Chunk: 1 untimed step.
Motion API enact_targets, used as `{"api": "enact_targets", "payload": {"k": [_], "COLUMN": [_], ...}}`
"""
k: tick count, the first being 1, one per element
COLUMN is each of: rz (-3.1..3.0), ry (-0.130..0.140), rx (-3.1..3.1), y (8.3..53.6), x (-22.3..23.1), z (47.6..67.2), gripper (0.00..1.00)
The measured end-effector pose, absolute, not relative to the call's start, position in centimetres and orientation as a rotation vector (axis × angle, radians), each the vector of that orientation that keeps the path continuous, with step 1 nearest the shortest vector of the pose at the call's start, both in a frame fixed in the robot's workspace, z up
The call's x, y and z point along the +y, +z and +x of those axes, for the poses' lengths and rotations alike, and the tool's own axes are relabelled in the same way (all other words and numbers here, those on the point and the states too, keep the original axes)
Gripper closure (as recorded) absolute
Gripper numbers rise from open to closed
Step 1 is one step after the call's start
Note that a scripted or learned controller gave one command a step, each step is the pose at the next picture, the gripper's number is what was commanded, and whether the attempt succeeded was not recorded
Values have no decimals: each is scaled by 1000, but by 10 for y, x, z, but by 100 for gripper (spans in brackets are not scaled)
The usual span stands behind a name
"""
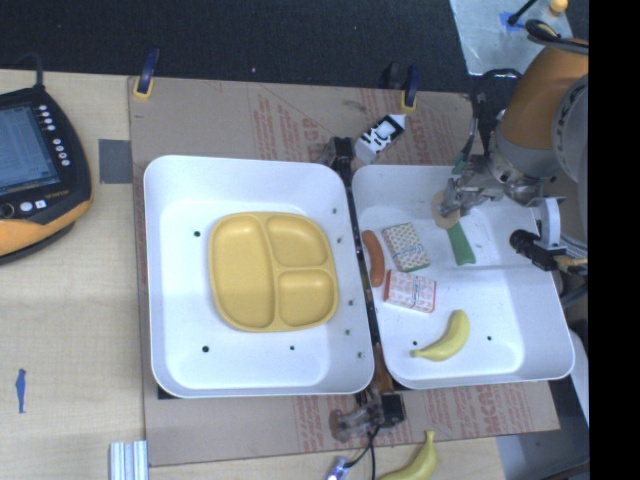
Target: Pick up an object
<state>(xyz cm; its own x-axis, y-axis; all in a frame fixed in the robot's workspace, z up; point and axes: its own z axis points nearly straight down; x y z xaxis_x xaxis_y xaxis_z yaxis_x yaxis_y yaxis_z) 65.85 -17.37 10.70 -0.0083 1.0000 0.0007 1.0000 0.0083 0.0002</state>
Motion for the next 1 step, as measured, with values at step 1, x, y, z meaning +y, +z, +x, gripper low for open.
{"api": "enact_targets", "payload": {"k": [1], "rz": [-2215], "ry": [5], "rx": [-2224], "y": [159], "x": [-147], "z": [588], "gripper": [100]}}
